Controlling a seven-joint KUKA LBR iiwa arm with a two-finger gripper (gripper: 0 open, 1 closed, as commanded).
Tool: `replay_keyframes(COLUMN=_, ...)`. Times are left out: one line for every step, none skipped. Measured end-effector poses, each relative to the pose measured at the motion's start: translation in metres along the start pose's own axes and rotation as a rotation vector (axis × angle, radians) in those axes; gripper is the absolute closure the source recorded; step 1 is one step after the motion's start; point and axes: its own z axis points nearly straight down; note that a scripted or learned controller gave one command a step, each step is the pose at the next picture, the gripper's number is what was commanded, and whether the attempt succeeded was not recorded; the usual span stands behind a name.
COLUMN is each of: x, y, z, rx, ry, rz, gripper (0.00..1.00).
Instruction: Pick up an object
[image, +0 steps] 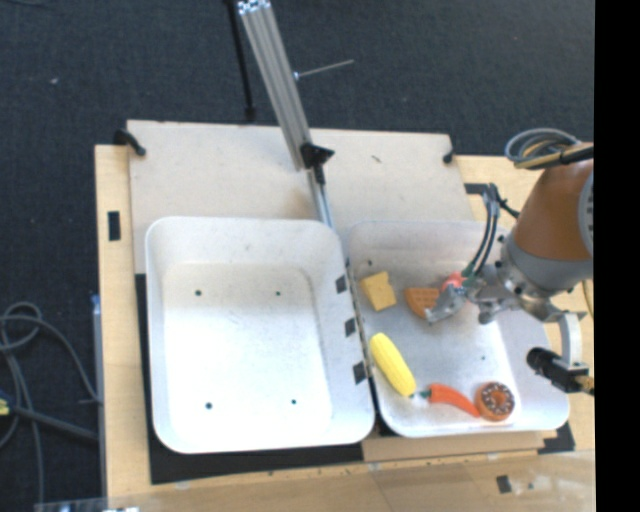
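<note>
In the right bin (520, 405) we see five small things. A tan cube-like block (378, 291) lies near the bin's left wall, toward the far side. Just to its right lies an orange-brown wafer-like piece (421, 298), and the pincer (443, 306) sits right at that piece's right edge, low over the bin floor. We cannot tell whether the pincer is released or clenched, nor whether it touches the piece, since its tip is a small grey shape with a red spot beside it.

Nearer the front of the same bin, a yellow corn cob (393, 364) lies at a slant beside the left wall. A carrot (452, 399) lies just to its right, its green end close to the cob's lower tip. A round brown doughnut-like thing (496, 400) sits just beside the carrot's orange end, near the front right corner.

The arm (553, 225) reaches in from the right, over the bin's right rim.

The left bin (160, 240) stands touching the right one on the table (115, 300). A slanted metal rail (280, 85) rises behind the bins.
</note>
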Motion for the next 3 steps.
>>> replay_keyframes(x=-0.006, y=-0.002, z=0.062, rx=0.002, ry=0.001, rz=0.0, gripper=0.0)
replay_keyframes(x=-0.006, y=-0.002, z=0.063, rx=-0.003, ry=0.001, rz=0.002, gripper=0.0)
replay_keyframes(x=-0.007, y=-0.001, z=0.052, rx=-0.007, ry=0.001, rz=0.009, gripper=1.0)
